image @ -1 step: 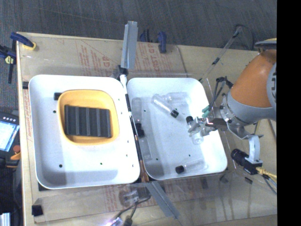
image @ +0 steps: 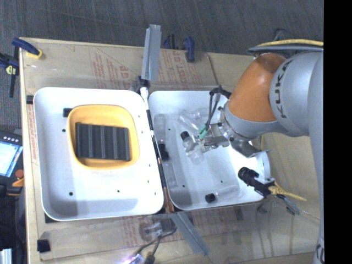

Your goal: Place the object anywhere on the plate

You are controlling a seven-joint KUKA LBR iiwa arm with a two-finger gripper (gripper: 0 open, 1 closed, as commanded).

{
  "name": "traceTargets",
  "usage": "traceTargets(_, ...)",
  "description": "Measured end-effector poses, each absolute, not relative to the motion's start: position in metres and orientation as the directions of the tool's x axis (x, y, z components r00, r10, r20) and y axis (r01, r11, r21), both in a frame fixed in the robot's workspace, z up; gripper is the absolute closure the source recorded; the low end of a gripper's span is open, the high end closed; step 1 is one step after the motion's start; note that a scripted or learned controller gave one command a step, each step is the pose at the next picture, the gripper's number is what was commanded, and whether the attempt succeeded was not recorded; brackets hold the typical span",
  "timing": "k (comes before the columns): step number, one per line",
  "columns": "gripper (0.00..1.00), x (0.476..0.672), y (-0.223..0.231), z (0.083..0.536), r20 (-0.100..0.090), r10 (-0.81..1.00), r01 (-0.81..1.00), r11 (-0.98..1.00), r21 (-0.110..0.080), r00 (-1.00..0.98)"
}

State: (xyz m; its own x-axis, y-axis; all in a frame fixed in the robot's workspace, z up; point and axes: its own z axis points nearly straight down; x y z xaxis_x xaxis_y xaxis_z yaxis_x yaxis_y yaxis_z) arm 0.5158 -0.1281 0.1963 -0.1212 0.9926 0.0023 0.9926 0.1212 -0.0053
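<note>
Gripper [image: 204, 142] is low in the right bin [image: 247, 194], over clear plastic bottles [image: 190, 142]; can't tell its grasp state. Confirm a bottle is actually pinched, lift clear of the bin wall, then cross to the yellow plate [image: 102, 114] in the left bin [image: 52, 186].

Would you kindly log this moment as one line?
arm over right bin | gripper at clear object | yellow plate in left bin

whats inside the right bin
In the right bin: a clear plastic object near the gripper and a small black piece near the front. The arm covers the bin's right side.
</note>
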Motion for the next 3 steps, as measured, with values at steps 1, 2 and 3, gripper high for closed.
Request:
traceTargets(1,1.0,0.55,-0.078,0.191,0.001,0.974,0.974,0.226,-0.002,-0.226)
traceTargets(2,1.0,0.589,0.014,0.191,0.002,0.95,0.95,0.313,-0.003,-0.313)
traceTargets(3,1.0,0.625,0.046,0.245,0.001,0.868,0.868,0.497,0.0,-0.497)
